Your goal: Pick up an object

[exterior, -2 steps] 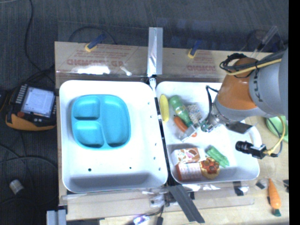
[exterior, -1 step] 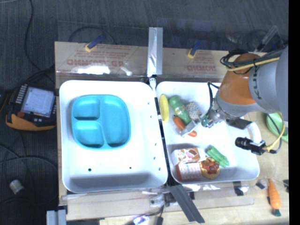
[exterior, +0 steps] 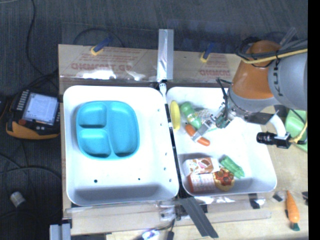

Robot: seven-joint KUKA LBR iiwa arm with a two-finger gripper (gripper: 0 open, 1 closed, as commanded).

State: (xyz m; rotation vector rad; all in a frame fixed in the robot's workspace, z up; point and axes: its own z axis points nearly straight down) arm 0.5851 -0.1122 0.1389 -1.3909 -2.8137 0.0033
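we see hand (exterior: 214, 120) low in right bin (exterior: 255, 149); grip state unclear, cannot tell. carrot (exterior: 197, 136) just beside, at 8 o'clock, long axis 10-to-4.

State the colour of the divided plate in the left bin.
The divided plate is light blue, clearest in the camera view against the white bin.

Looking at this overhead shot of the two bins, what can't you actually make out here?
- Claw, camera view: small and blurred among the items, so open or shut is unclear.
- Green bottle: its label is too small to read.
- Can near the right bin's front wall: print unreadable.
- Handheld screen left of the bench: display washed out by glare.
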